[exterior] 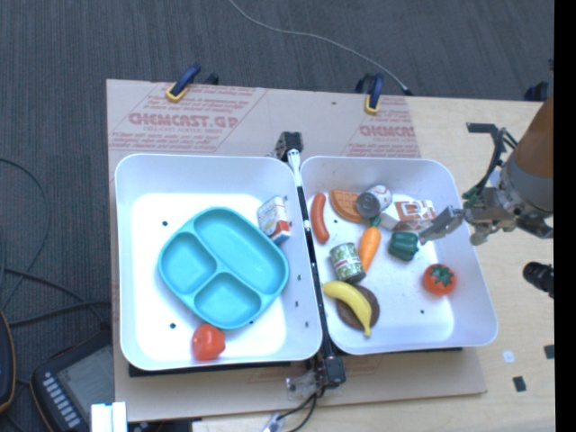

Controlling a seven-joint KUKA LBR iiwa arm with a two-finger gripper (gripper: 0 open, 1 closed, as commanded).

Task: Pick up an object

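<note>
We see the gripper (pixel 443 225) at the right bin's (pixel 468 327) 3 o'clock rim, its grey tip reaching inward toward 9 o'clock. Nothing sits between the jaws, and we cannot tell whether they are apart or together; the tip is too small and blurred.

The likely targets crowd the right bin. A green pepper (pixel 404 245) lies just beside the tip, toward 8 o'clock from it. A small carton (pixel 410 211) is near, toward 10 o'clock. A tomato (pixel 438 279) sits apart at 6 o'clock of the tip. Further toward 9 o'clock lie a carrot (pixel 369 247), a can (pixel 346 261), a banana (pixel 349 299) and a sausage (pixel 319 218). The left bin (pixel 144 241) holds a blue tray (pixel 222 266), a milk carton (pixel 274 217) and a red fruit (pixel 208 341).

We judge several risks from here:

- The pepper is rounded and lumpy; jaws closing off-centre would likely squeeze it out sideways, toward the carrot.
- Pepper and carton lie close together, so a descent between them could nudge both and grip neither.
- The gripper is near the bin's rim; a low approach from 3 o'clock might catch the wall.
- The tomato looks smooth and round, and would probably roll if touched on one side.
- A thing lifted by its edge alone could drop back and scatter its neighbours.
</note>
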